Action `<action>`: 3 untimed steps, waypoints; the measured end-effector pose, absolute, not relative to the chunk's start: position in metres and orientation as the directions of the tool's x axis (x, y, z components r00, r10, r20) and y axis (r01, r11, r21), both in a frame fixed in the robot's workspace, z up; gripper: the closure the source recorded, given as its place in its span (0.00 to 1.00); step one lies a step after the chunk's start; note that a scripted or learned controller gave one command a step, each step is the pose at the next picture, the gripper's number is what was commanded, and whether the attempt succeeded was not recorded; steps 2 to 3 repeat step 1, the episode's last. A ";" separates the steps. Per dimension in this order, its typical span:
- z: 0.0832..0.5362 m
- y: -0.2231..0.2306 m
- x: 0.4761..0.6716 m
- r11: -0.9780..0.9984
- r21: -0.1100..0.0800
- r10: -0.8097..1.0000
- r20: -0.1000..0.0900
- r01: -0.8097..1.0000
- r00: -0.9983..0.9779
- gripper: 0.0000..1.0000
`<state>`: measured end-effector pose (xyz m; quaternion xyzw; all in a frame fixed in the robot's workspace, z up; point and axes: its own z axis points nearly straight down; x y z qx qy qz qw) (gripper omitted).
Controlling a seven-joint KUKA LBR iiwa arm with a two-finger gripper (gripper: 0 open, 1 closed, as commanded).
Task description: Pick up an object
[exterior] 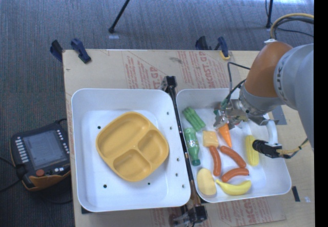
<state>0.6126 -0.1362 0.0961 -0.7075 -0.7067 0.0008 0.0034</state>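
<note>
Right bin [281, 182], nearest edge: banana [234, 187] and pale yellow piece [206, 181]; just beyond, three sausages [233, 156], corn cob [251, 150] at right, green bottle [192, 146] along the left wall. Mid-bin: yellow block [210, 139] and carrot [225, 134]. Farther: ridged green vegetable [194, 118]. Gripper [225, 117] stands over the carrot's broad end, seemingly touching it; whether its fingers are apart or together cannot be told. Left bin [82, 118]: one yellow three-compartment tray [132, 146], lying flat at centre

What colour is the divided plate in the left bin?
Yellow; the plate shows in the camera view.
</note>
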 end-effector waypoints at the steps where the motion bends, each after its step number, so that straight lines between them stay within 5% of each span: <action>1: 0.252 -0.078 0.590 0.003 -0.001 1.000 0.001 1.000 -0.003 1.00; 3: 0.252 -0.078 0.590 0.003 -0.001 1.000 0.001 1.000 -0.003 1.00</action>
